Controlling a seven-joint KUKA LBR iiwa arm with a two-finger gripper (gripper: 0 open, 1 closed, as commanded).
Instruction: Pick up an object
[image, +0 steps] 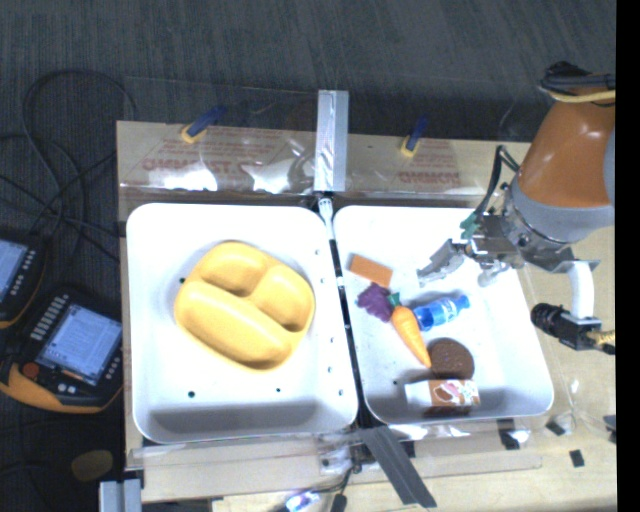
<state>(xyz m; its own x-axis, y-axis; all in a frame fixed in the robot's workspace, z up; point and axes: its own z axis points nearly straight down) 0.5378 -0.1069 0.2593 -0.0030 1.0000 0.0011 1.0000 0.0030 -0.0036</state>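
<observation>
Two white bins: left bin (150, 400), right bin (535, 385). One big yellow bread (243, 304). One carrot (410, 335), one blue bottle (440, 311), one purple toy (375, 300), one orange block (370, 268), one brown cookie (451, 356), one small box (450, 396).

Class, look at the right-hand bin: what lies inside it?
Inside the right bin: an orange block, purple toy, carrot, blue bottle, brown disc and a small carton. Anything beneath them is hidden.

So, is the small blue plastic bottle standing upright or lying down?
Lying down: the small blue plastic bottle rests on its side in the right white bin, beside the orange toy carrot.
</observation>
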